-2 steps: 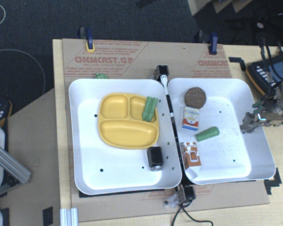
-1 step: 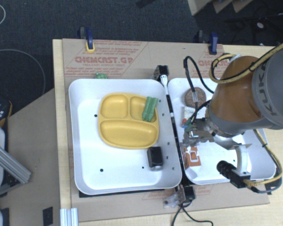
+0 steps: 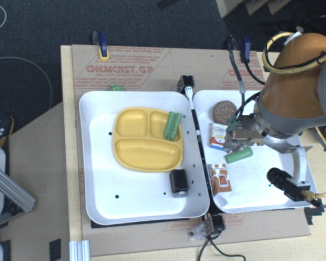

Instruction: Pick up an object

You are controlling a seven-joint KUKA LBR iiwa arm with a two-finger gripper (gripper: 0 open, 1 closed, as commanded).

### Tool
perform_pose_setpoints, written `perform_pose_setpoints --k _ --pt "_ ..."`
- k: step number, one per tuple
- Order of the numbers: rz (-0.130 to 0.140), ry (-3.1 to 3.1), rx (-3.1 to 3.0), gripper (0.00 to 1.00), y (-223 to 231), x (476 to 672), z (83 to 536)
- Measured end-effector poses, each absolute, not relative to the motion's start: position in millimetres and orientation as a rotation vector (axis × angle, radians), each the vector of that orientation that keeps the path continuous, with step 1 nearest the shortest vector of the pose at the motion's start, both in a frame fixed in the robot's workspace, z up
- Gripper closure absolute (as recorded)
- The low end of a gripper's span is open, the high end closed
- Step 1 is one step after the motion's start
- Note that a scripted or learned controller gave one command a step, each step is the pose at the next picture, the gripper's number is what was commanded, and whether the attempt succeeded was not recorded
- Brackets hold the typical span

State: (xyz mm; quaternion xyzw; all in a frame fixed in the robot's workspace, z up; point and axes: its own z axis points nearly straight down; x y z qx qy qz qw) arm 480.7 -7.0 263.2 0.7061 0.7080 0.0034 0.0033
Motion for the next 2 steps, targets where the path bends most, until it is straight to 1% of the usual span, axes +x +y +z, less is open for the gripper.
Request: perform_pose_setpoints --k 1,2 --pt "0.008 2.23 2.211 1.0 62.0 479.8 295.9" --pt "0.025 2.223 2.208 1.0 96.1 480.5 425.7"
